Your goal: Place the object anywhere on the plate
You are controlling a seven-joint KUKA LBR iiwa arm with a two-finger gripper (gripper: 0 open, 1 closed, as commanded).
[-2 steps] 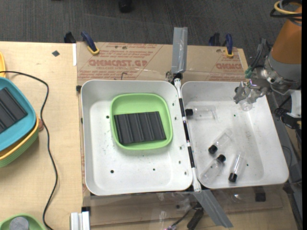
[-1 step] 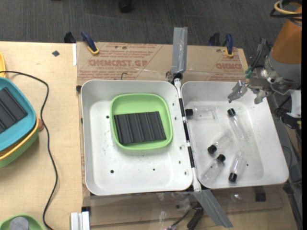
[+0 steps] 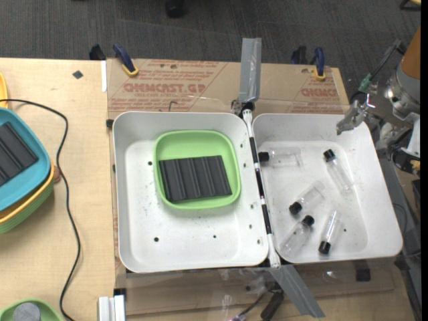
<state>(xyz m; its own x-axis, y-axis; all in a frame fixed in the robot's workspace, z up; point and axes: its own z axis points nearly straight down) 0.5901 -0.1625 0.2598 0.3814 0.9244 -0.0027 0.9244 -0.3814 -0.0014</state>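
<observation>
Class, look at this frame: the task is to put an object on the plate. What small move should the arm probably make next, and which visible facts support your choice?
Probably bring the gripper down over one clear vial in the right bin. It sits at that bin's upper right rim, with nothing visible between its fingers. All vials lie in the right bin, while the green plate in the left bin carries a dark ridged insert.

Two white bins [image 3: 127, 246], faintly speckled. Green plate [image 3: 195, 142] bearing a dark grey ribbed slab [image 3: 194, 178]. Clear plastic vials [image 3: 338, 172] with black caps. Brown cardboard sheet [image 3: 174, 82] printed in red lettering. Blue-and-yellow clamps [image 3: 125, 59]. Pale wooden bench [image 3: 47, 85]; black cable [image 3: 67, 199]; turquoise dish [image 3: 23, 156] stacked on yellow and green ones.
</observation>
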